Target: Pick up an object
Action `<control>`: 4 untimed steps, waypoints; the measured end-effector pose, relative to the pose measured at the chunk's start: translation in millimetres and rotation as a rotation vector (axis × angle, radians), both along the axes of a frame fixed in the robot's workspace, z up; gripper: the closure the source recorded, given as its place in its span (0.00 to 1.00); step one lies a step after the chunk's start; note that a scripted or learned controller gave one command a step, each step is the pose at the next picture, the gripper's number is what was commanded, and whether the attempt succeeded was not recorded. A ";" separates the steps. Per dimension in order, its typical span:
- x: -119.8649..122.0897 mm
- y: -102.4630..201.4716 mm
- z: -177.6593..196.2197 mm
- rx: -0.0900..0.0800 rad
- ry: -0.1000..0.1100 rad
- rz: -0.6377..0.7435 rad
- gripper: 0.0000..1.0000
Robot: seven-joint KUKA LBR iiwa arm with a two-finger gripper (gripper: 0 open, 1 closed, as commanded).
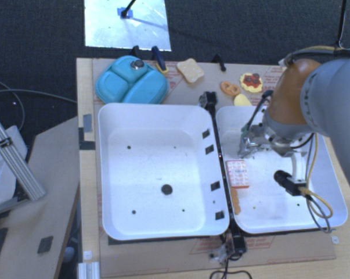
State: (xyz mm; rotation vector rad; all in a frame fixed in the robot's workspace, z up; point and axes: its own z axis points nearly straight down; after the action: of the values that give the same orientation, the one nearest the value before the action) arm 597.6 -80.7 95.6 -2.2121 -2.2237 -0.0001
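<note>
My gripper (247, 145) hangs over the left part of the right bin (320, 211), pointing down, with the grey arm and its orange band coming in from the right. Just below it in this view, a small pink and white box (237, 174) lies flat on the bin floor by the left wall. A thin orange piece (235, 201) lies a little nearer the front, beside the same wall. I see nothing held in the gripper. A small dark round object (166, 189) sits in the middle of the left bin (122, 156).
Behind the bins on the bench lie a blue divided plate (131, 81), a toast slice (190, 70), a pretzel (229, 88), a round red and yellow toy (251, 82) and a yellow piece (242, 100). Black clips (212, 167) line the divider between the bins.
</note>
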 end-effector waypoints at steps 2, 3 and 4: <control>-36.5 56.4 95.5 -0.002 -0.017 0.006 1.00; -84.3 95.6 88.4 -0.002 -0.002 0.002 1.00; -111.9 55.1 88.5 -0.004 -0.003 -0.008 1.00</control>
State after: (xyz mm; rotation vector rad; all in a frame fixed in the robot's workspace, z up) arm 485.7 -25.6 184.1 -2.2249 -2.2189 0.0010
